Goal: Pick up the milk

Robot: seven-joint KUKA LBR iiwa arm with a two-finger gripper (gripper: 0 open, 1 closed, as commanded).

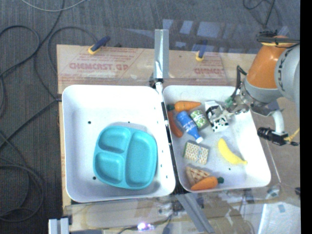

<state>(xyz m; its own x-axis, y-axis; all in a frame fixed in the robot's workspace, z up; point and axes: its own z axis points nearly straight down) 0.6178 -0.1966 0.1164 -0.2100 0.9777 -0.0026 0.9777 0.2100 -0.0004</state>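
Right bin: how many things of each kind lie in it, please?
carrots: 2
banana: 1
blue bottle: 1
green can: 1
milk carton: 1
cracker: 1
waffle piece: 1
reddish long item, kind unclear: 1
Total: 9

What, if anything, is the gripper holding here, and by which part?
Cannot be told. The gripper is down at the cow-patterned milk carton in the right bin, but the view does not show the carton between its fingers.
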